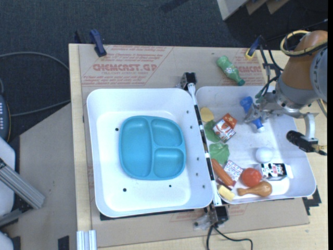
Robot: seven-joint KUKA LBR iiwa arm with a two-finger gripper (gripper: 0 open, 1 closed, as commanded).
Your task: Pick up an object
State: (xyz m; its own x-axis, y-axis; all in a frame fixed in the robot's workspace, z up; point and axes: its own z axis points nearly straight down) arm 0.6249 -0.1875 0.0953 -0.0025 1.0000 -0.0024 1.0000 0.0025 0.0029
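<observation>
Many toys (225, 127) crowding right bin (304, 163), tool (256, 117) above

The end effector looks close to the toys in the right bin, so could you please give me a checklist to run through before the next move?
1. End effector over the right white bin, near its far edge: ok.
2. Small blue plastic piece sits right beside the end effector, a likely target: ok.
3. Anything held already: cannot tell.
4. Red and white carton lies apart from the end effector: ok.
5. White ball and red tomato-shaped toy lie nearer the camera, out of the way: ok.
6. Green plastic bottle lies outside both bins on the bench, not in the picking area: not ok.
</observation>
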